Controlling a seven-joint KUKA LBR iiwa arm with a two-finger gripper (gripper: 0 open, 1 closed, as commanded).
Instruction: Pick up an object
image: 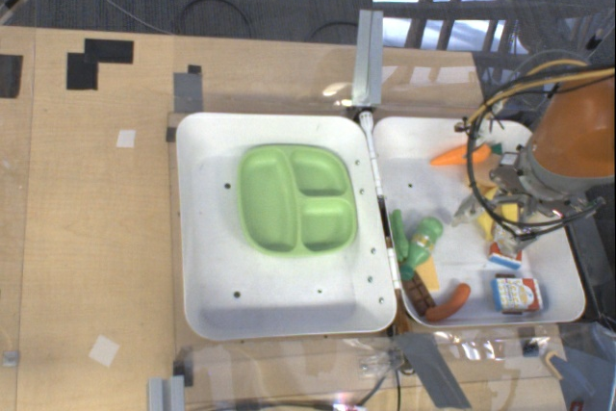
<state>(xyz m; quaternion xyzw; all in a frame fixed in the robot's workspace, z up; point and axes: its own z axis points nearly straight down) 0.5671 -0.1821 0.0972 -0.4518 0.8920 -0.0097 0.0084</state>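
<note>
The right bin holds several toy foods: an orange carrot at the back, a green bottle-shaped piece by the left wall, a brown sausage at the front, and a small printed carton at the front right. My gripper hangs low over the right half of this bin, wrapped in cables below the orange band. It sits over a yellow piece, just behind the carton. The wrist hides what lies directly under it.
The left bin holds a green divided plate. A metal divider post stands behind the seam between the bins. A dark brown block and a yellow wedge lie near the sausage.
</note>
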